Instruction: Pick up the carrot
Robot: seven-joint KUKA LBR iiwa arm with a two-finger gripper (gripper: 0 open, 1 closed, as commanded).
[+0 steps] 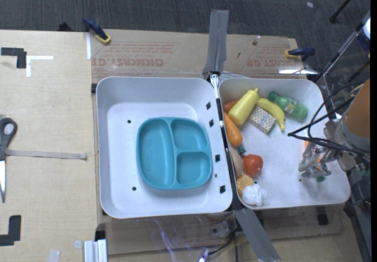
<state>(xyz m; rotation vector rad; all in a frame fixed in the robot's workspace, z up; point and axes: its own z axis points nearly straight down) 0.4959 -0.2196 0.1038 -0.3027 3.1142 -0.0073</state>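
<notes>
The orange carrot (233,131) lies along the left wall of the right bin (283,193), its green stem end pointing toward the front. My gripper (313,166) hangs low over the right side of that bin, well to the right of the carrot and apart from it. Nothing shows between its fingers.
Around the carrot lie a yellow bottle (244,106), a banana (273,110), a green bottle (288,106), a cracker-like block (261,119), a tomato (253,164) and a white piece (253,195). The left bin (118,137) holds a teal divided plate (175,153). Scissors (5,137) lie at far left.
</notes>
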